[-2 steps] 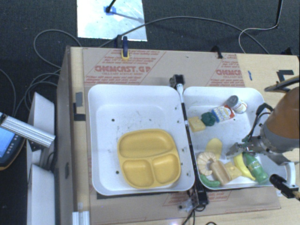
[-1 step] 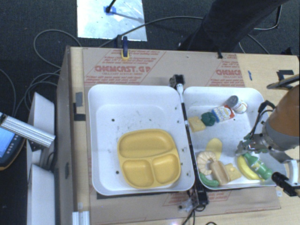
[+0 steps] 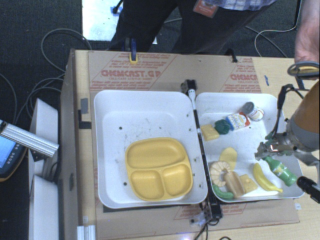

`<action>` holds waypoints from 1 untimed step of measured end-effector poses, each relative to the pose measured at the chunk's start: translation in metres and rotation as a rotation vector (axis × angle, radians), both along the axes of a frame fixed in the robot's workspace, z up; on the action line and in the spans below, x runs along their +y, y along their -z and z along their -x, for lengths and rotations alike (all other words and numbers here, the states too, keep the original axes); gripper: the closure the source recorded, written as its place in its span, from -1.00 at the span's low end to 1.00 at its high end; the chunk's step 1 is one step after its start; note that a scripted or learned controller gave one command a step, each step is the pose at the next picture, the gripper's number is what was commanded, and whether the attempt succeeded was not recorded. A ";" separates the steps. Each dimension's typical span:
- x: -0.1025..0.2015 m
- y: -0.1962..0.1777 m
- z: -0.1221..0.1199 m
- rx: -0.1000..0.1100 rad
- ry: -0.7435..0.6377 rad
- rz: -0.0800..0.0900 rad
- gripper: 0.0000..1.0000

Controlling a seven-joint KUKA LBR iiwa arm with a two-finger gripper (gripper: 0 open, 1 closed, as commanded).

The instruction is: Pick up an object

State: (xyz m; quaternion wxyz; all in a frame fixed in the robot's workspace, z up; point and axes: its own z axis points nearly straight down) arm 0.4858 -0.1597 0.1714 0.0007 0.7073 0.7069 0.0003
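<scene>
Yellow tray (image 3: 159,175): nearest you, low in the left bin (image 3: 107,134), three compartments, nothing in them.
Divider (image 3: 197,134): where both bins meet, mid-frame.
Right bin (image 3: 215,104): you have a cluttered pile here: corn cob (image 3: 218,171), wooden block (image 3: 233,183), banana (image 3: 264,178), green bottle (image 3: 279,170), a can (image 3: 248,107) further up.
Gripper (image 3: 269,150): right of frame, just above the green bottle's neck; you cannot tell whether its fingers are spread or closed, and nothing is visibly pinched.
Likely target: green bottle, lower right of the right bin, lying beside the banana.
Risk: the round bottle could roll or squirt aside; the crowding banana may get nudged or caught instead.
</scene>
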 end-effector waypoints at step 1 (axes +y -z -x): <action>0.026 -0.030 -0.018 -0.003 -0.004 0.000 1.00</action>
